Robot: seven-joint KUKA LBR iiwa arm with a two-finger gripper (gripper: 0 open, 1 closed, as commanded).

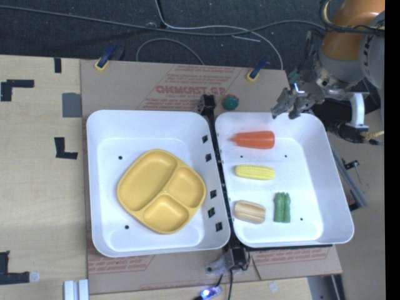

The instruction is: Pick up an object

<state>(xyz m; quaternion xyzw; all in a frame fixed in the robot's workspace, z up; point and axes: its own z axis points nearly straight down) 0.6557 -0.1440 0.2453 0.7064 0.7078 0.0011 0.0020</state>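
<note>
The right bin holds several toy foods: an orange carrot at the far end, a yellow corn cob in the middle, a tan bread roll near the front left, and a green asparagus bundle beside it. My gripper hangs above the far right corner of that bin, to the right of the carrot and well apart from it. Its fingers look spread, with nothing between them.
A yellow divided plate lies in the left bin. A small teal object rests on the cardboard behind the bins. Cables run across the dark surface at the back.
</note>
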